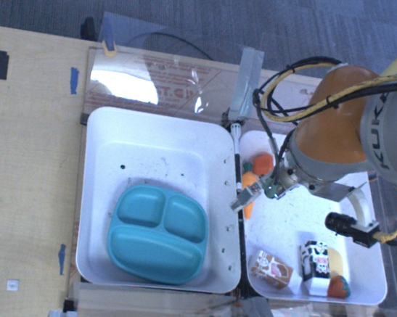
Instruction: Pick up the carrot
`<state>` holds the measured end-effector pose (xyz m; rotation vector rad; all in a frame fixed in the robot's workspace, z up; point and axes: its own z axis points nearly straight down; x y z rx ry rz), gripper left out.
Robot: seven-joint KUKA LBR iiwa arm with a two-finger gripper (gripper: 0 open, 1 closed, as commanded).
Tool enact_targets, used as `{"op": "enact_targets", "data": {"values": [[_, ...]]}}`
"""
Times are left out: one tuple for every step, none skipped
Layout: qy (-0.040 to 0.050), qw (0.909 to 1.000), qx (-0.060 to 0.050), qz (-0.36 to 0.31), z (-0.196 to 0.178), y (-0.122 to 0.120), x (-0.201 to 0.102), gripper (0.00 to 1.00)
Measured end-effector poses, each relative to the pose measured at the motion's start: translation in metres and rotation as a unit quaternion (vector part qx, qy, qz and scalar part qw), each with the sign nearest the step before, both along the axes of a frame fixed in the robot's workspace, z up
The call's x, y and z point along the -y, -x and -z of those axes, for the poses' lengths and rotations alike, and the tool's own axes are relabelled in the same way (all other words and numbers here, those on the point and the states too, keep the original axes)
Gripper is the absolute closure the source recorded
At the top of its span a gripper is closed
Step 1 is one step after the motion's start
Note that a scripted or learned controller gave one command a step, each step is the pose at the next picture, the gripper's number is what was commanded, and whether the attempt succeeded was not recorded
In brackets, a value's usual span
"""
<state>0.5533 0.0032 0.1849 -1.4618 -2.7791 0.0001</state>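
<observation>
At the right bin's left edge, carrot: the small orange carrot (248, 209) is lying against the inner wall, its visible tip peeking out just below the gripper; most of it is being hidden by the fingers.
Gripper: the two-finger gripper (246, 195) is hanging low over that carrot, next to the divider between the bins; whether its jaws are open, closed or pinching the carrot I cannot tell.
Arm: the grey arm with the orange band (343, 123) is reaching in from the right, covering the right bin's top.
Right bin: the shallow white bin (375, 285) is also holding a round orange fruit (262, 161), a brown snack packet (272, 268), a black-and-white carton (314, 261) and a red strawberry (340, 287).
Left bin: the other shallow white bin (106, 134) is carrying a teal sectioned plastic tray (158, 235).
</observation>
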Motion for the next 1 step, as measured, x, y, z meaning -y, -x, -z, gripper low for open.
{"op": "enact_targets", "data": {"values": [[0.0000,1.0000,0.002,0.001,-0.0104,-0.0013,0.0004,1.00]]}}
